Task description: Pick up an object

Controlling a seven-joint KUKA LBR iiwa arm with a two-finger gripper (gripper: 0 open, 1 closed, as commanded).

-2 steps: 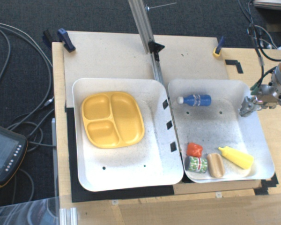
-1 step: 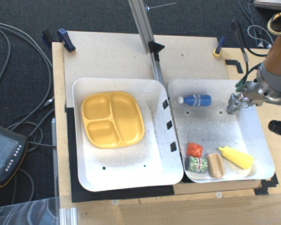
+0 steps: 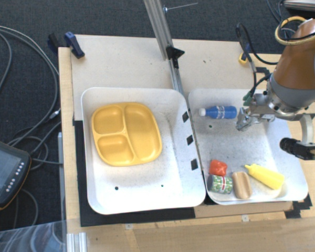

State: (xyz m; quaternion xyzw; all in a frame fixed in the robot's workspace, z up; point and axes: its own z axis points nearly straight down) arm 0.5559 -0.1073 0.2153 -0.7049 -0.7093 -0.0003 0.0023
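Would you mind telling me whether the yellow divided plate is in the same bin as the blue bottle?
No, the yellow plate lies in the left bin, the blue bottle in the right bin.

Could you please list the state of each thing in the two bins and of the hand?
Yellow divided plate: flat in the left bin.
Blue bottle: on its side in the right bin.
Mustard bottle: lying down.
Hot dog: lying flat.
Green can: on its side.
Red toy: resting beside the can.
Hand: low beside the blue bottle, holding nothing visible.
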